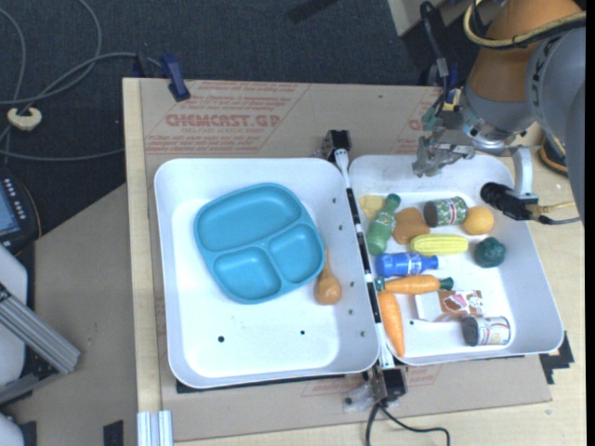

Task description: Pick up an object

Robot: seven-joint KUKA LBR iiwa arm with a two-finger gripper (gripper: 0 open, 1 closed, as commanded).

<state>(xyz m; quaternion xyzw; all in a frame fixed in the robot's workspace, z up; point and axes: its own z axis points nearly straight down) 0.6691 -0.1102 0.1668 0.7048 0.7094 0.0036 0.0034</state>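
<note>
Bench (279, 119): brown board with red printed lettering, on a pale tabletop; blue clamp (174, 75) at its far left corner.
Floor: dark carpet beyond the bench, grey cables (56, 72) looping over it at upper left.
Left bin (186, 342): white, shallow; holds a blue divided plate (256, 240) and a tan pear-shaped toy (326, 284) just beside the plate's right edge.
Right bin (535, 295): white, crowded with toys for picking.
Right bin contents: green bottle (382, 224), orange-brown lump (410, 224), dark can (446, 212), orange (478, 219), yellow corn (439, 243), dark green ball (489, 251), blue bottle (406, 265), two carrots (391, 321), small carton (462, 303), lying can (487, 330).
Divider: black clips (337, 143) at the far and near ends of the seam between the bins.
Arm (516, 45): grey with orange band, at upper right.
Claw (433, 161): over the far edge of the right bin, above the toys; nothing seen between the fingers; open or closed, cannot tell at this size.
Left edge: metal rail (37, 333) and dark device (14, 214).
</note>
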